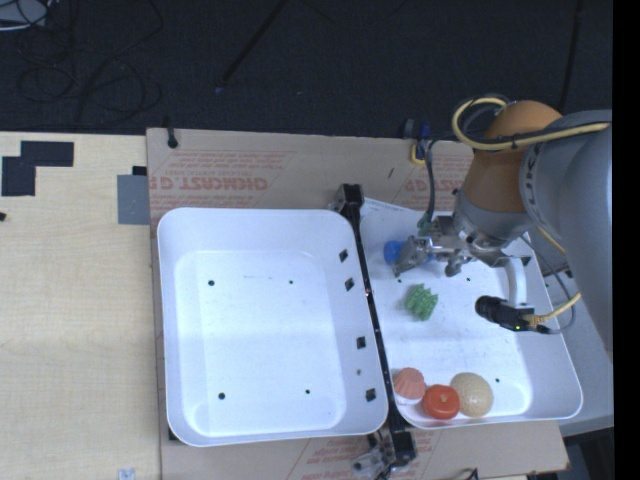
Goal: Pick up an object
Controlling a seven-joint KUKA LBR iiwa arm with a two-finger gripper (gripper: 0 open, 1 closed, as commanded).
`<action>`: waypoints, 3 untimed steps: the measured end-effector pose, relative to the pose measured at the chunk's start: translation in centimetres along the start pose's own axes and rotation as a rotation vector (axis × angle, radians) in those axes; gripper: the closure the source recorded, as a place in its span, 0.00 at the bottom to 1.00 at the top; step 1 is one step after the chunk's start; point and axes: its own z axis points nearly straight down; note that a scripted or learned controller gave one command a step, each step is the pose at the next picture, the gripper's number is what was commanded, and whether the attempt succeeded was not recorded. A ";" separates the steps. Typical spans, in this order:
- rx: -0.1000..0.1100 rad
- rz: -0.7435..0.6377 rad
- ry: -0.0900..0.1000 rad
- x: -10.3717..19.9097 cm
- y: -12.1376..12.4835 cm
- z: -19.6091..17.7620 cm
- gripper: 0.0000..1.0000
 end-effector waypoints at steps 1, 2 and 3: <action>0.000 0.000 0.000 0.0 0.0 0.0 0.00; 0.000 0.000 0.000 0.0 0.0 0.0 0.00; 0.000 0.000 0.000 0.0 0.0 0.0 0.00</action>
